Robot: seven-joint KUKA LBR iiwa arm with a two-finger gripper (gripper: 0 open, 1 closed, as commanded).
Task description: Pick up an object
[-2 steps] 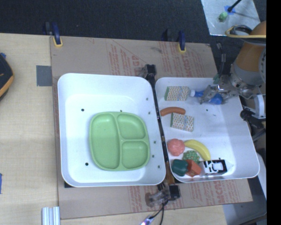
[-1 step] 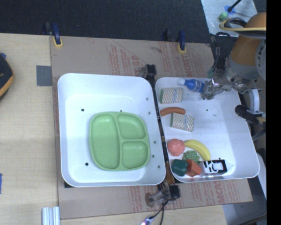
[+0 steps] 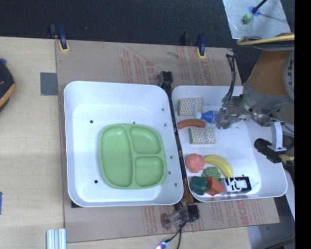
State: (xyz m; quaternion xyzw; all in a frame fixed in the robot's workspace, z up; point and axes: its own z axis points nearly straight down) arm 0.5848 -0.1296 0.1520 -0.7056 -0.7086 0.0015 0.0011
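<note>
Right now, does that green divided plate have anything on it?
Empty. The green divided plate lies flat in the left bin, all three compartments bare; the toy foods sit in the right bin.

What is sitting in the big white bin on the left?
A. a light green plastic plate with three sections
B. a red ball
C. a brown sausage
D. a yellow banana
A. The left white bin holds the light green plastic plate with three sections, while the yellow banana, the brown sausage and the red ball all lie in the right white bin.
</note>
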